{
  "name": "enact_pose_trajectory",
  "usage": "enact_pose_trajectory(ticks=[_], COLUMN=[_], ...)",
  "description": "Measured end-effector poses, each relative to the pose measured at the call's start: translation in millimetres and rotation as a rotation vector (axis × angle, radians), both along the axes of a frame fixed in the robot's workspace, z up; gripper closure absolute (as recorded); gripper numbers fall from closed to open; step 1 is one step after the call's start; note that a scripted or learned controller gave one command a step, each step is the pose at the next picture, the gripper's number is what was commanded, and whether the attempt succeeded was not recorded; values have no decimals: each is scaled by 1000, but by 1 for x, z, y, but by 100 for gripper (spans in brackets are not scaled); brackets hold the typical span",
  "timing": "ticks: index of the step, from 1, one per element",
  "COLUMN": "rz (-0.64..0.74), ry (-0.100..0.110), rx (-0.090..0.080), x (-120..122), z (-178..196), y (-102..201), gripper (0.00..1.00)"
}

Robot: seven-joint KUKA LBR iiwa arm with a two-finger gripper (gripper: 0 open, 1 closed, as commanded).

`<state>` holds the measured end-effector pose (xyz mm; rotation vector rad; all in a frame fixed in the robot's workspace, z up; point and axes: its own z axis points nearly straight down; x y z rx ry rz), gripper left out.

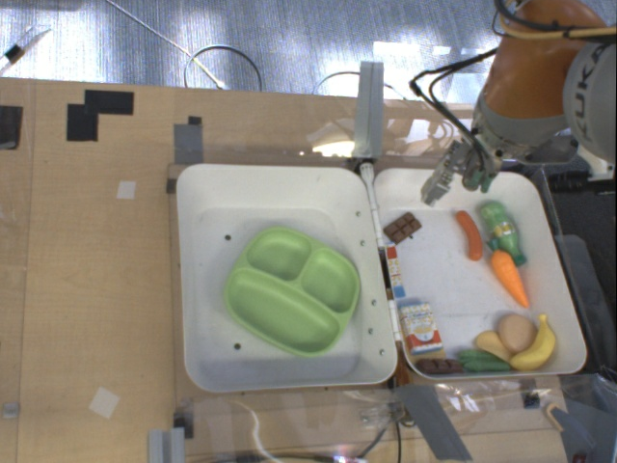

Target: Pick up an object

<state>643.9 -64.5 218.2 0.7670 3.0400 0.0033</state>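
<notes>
Wooden bench, two white bins. Gripper, finger state indeterminable, over right bin at 12 o'clock; risk: toys w/ crowded neighbours, e.g. carrot, may slip.

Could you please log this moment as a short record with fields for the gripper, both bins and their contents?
gripper: above the right bin's far edge, nothing seen between its fingers
left bin: green plate
right bin: chocolate, sausage, green bottle, carrot, carton, banana, egg
</notes>
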Motion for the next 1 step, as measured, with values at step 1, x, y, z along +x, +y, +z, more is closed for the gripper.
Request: enact_pose_trajectory(ticks=[1], rz=[209], ry=[-5], rx=[-3], x=[1], z=[41], y=[-15], gripper=[100])
